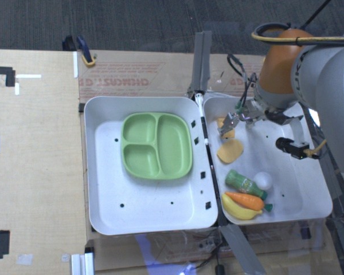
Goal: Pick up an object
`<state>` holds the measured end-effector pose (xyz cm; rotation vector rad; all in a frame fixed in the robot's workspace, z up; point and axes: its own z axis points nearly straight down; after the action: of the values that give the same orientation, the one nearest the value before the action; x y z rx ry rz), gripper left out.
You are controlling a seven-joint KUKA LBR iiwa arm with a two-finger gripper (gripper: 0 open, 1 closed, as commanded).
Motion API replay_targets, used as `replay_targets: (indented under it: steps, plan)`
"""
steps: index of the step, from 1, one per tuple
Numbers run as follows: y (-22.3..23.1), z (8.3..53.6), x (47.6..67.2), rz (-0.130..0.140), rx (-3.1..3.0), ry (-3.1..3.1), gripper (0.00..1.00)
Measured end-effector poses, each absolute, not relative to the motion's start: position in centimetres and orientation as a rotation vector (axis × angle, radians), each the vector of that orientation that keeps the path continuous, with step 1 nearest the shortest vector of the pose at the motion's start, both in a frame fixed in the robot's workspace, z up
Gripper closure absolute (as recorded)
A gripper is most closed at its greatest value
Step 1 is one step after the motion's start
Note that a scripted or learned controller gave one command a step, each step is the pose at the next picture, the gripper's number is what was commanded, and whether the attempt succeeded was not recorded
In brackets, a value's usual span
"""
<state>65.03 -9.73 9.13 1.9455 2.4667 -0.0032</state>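
My gripper (230, 123) is low in the far left part of the right bin (309, 193), right over a small yellow piece (224, 132) that is partly hidden beneath it. Whether it grips that piece cannot be made out. Just in front of it lies a flat tan piece (230, 151). Closer to the bin's front edge are a green bottle (242, 182), a white ball (264, 180), an orange carrot (245, 200) and a yellow banana (239, 210), packed close together.
The left bin (103, 199) holds a green divided plate (157, 146). A raised divider (205, 148) separates the two bins. The arm's orange band (281, 62) and a black cable fitting (290, 146) hang over the right bin's back half.
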Motion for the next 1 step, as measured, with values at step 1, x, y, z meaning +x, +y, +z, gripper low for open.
replay_targets:
  steps: [1]
  plan:
    - [-9.79,10.28,65.20,0.001,1.944,2.463,1.00]
